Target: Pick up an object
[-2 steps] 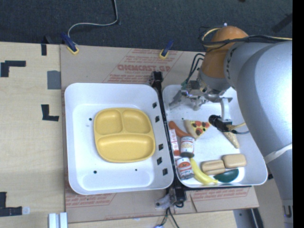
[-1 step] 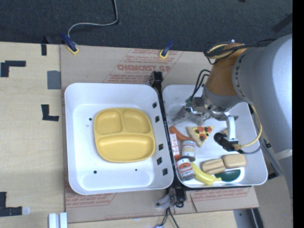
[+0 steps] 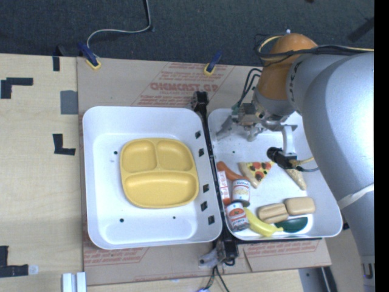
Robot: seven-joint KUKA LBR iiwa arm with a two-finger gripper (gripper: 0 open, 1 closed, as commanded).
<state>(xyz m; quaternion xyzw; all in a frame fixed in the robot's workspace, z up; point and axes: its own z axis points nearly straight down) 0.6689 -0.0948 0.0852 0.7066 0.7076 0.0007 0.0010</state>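
The arm (image 3: 340,114) reaches in from the right of the frame, and its jaws hang over the upper left corner of the right bin (image 3: 273,190), close to the wall it shares with the left bin (image 3: 100,163). I cannot tell from this angle whether the jaws are open or closed, and nothing can be seen held in them.

The things to pick all lie in the lower half of the right bin, below the jaws and apart from them. A pizza slice (image 3: 256,171) sits near the middle, with an orange sausage (image 3: 230,172) to its left and a cone (image 3: 296,177) to its right. Below these stand two small bottles (image 3: 241,190), one under the other. A bread roll (image 3: 285,209), a banana (image 3: 262,225) and a dark green piece (image 3: 295,225) crowd the lower edge.

The left bin holds a yellow divided plate (image 3: 160,172), lying flat at its centre. Both bins rest on a cardboard-covered surface (image 3: 152,84).
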